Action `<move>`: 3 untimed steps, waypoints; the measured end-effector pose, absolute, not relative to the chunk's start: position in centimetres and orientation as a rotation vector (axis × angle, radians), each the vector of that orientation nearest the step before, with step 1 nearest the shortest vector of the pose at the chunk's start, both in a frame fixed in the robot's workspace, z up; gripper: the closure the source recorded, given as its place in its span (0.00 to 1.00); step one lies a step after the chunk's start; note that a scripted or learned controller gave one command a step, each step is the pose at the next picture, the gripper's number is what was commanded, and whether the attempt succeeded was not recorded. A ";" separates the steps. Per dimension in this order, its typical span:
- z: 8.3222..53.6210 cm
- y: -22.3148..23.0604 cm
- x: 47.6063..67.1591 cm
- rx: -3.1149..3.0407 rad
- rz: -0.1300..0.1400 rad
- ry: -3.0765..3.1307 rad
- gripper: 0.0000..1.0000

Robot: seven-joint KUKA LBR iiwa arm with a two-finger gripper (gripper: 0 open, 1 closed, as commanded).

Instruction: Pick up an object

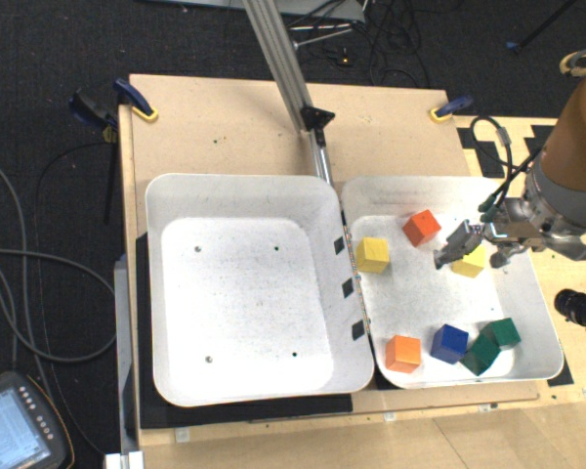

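Over right bin (pixel 527 291), we see gripper (pixel 481 247) with jaws spread, poised above yellow block (pixel 470 262); orange block (pixel 422 227) nearby.

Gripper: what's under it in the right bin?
A yellow block lies under the gripper, which covers its top part. Whether they touch cannot be told.

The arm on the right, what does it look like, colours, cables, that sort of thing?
The arm is grey metal with a broad orange band above the wrist. A black cable loops up from the wrist beside it. The gripper at its end is dark grey, with two short fingers and small metal fittings behind them.
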State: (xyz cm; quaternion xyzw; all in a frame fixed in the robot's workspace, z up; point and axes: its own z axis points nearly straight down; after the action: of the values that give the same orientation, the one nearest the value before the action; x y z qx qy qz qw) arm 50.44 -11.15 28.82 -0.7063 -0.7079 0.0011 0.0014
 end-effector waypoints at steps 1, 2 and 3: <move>29.0 -11.2 50.5 -2.222 -0.001 -2.222 0.00; 23.0 -11.2 51.2 -2.219 0.006 -2.217 0.00; 18.6 -11.3 50.8 -2.220 0.005 -2.217 0.00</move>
State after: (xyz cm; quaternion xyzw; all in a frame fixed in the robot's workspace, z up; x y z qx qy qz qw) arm 50.81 -11.34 18.56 -0.7077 -0.7065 0.0017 0.0022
